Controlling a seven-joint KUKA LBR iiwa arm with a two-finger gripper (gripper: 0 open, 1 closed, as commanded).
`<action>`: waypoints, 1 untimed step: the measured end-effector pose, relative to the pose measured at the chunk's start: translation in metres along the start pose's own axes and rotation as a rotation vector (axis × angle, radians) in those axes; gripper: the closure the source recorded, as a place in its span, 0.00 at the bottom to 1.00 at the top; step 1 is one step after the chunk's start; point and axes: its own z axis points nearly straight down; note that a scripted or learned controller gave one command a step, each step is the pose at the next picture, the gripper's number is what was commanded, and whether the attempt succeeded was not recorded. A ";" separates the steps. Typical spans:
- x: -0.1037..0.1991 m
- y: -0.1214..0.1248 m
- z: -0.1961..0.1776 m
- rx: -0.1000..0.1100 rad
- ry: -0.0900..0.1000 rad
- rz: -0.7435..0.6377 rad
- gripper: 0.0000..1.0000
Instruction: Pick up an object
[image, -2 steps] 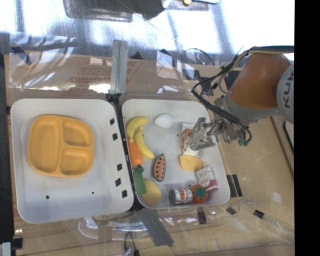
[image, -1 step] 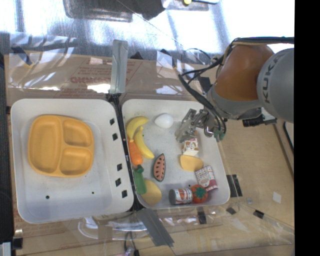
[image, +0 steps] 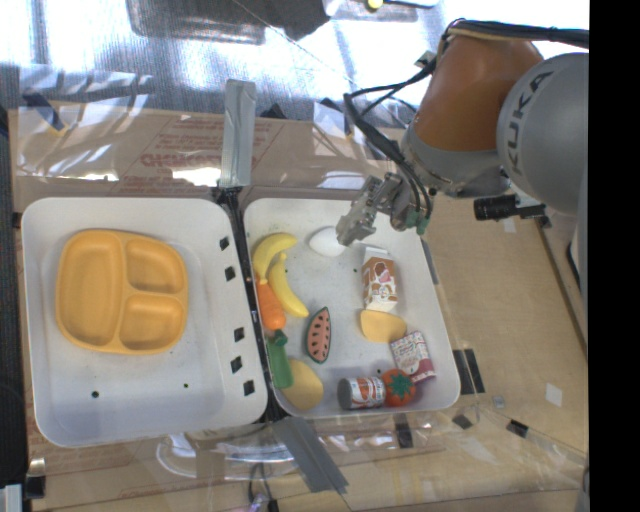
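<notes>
The arm (image: 520, 110) is cut off at the right edge, and the pincer (image: 352, 230) partly hides a white egg (image: 324, 241).

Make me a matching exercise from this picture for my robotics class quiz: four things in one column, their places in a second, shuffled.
Things:
1. yellow tray
2. bananas
3. watermelon slice
4. tool

Places:
A. middle of the right bin
B. above the right bin's far edge
C. in the left bin
D. right bin, near the divider

Pairs: 1-C, 2-D, 3-A, 4-B
</notes>
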 end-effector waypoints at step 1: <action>-0.034 -0.049 -0.059 0.000 -0.002 -0.104 1.00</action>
